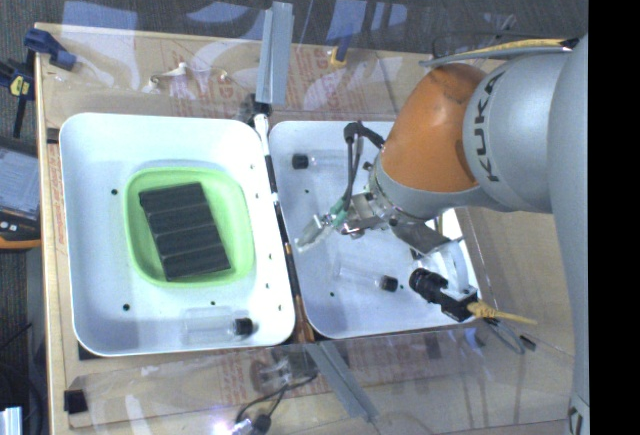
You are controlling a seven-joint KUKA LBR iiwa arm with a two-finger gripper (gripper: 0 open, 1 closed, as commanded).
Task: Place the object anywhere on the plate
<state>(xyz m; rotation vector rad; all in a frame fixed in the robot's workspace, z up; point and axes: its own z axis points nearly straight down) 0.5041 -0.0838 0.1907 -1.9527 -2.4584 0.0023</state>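
A green plate (138, 243) lies in the left bin (85, 153). A dark grey ridged block (184, 230) rests flat on the plate, covering most of its middle. My gripper (312, 229) hangs over the left part of the right bin (320, 323), close to the wall between the bins, pointing left. It is apart from the plate and the block. I see nothing clearly held in it. The arm's orange band (432, 138) and grey body cover the right bin's far right side.
A small clear bottle with a black cap (218, 328) lies at the left bin's near edge. In the right bin lie another clear capped bottle (366, 278), a black object with a yellow tip (442, 291) and a small black piece (298, 161).
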